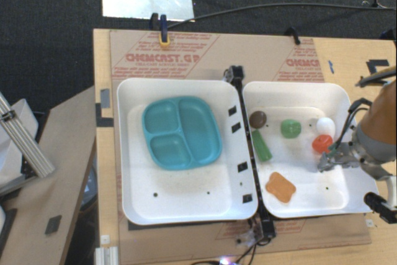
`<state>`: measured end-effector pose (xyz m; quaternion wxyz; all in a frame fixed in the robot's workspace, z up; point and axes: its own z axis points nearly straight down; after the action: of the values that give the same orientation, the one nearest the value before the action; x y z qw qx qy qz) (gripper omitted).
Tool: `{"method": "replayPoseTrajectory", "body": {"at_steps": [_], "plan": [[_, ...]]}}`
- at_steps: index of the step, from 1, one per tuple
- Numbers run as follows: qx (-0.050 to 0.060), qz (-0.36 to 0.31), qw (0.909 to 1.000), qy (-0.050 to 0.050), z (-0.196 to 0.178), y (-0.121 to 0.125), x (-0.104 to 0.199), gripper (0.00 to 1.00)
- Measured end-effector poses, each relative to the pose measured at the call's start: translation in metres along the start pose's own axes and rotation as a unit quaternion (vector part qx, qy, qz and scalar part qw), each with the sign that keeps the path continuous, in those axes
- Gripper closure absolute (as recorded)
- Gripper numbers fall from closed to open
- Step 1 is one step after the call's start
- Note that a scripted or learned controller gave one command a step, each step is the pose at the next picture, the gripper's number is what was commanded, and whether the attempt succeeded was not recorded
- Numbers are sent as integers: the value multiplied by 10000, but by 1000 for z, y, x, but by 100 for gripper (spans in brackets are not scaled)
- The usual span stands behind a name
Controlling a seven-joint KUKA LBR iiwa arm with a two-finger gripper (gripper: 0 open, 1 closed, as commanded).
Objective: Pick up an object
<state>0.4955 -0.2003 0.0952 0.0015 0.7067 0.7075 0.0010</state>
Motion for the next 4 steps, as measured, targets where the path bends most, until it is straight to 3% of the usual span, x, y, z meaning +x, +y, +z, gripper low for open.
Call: {"method": "replayPoseTrajectory", "body": {"at_steps": [2,3,4], "plan": [[-9,-15,10000,-7,-108,7,3,100],[-5,-18,10000,-4,-124,9,3,100],[4,-35,10000,5,-118,22,60,100]]}}
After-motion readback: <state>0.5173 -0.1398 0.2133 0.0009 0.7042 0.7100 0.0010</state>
